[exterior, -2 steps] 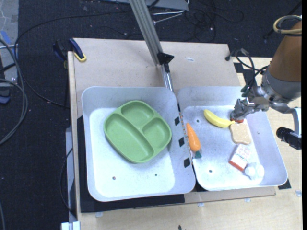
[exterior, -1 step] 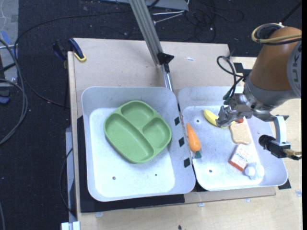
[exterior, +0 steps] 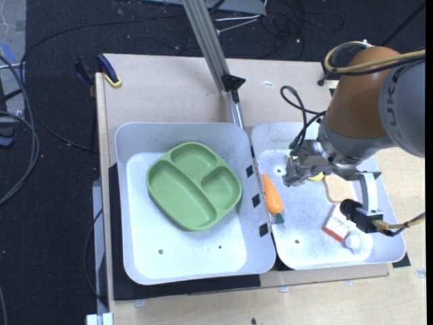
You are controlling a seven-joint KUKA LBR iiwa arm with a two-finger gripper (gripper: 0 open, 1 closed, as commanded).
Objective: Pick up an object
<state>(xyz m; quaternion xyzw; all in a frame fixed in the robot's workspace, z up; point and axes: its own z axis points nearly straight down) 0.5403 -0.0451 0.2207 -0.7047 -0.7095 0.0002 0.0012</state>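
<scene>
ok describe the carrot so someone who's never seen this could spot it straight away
Look at the right-hand white bin, along its left wall beside the bin with the green divided plate. The carrot lies there, a small orange cone with a green stub at its lower end, the bin's only bright orange item.

Two bins sit side by side on the surface (exterior: pixel 169 80). The left bin (exterior: pixel 135 249) holds a divided plate (exterior: pixel 194 185), lying toward its far half. In the right bin (exterior: pixel 304 252) a carrot (exterior: pixel 272 193) lies along the left edge, just beside the wall shared with the left bin. The pincer (exterior: pixel 292 175) hangs over the far middle of the right bin, just right of the carrot. A small box (exterior: pixel 335 226) lies at the near right of that bin, with a flat slab (exterior: pixel 336 188) just beyond it on the far side.
</scene>
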